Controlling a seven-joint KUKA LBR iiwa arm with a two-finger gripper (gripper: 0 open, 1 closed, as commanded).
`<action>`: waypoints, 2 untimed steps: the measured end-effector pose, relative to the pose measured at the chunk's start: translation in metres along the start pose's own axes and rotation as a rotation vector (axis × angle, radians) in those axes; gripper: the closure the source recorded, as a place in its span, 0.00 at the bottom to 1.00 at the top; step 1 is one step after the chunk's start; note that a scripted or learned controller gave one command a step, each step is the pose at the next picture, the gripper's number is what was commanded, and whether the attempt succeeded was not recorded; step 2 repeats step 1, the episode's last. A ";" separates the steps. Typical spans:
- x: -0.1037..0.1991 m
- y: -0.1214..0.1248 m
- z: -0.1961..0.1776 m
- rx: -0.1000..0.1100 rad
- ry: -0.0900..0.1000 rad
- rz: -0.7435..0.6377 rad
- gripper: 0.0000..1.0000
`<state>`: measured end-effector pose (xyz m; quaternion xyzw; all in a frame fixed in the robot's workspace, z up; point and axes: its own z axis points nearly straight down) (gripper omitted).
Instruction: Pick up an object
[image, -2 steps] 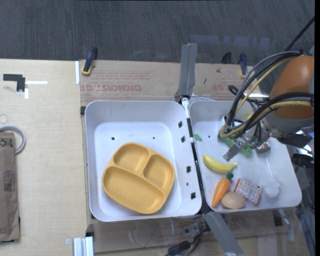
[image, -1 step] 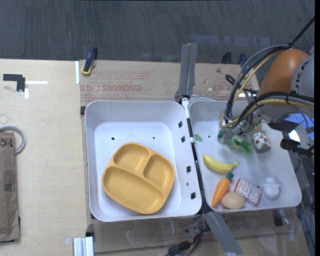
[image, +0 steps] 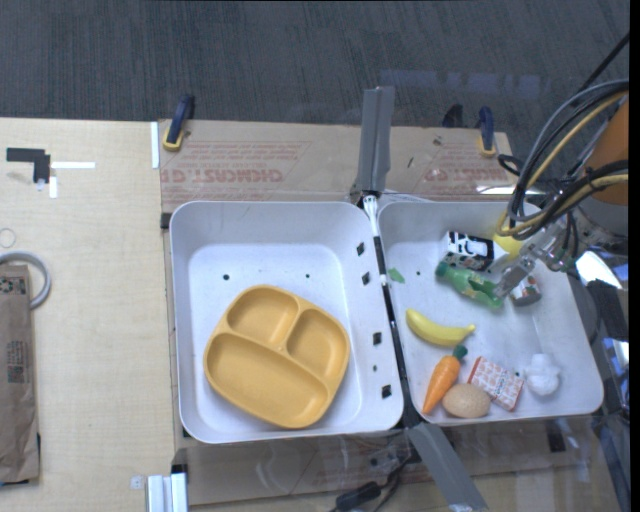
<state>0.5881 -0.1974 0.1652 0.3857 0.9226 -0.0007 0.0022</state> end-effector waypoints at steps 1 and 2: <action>-0.001 0.001 -0.009 0.000 -0.004 -0.002 1.00; -0.001 0.001 -0.009 0.000 -0.004 -0.002 1.00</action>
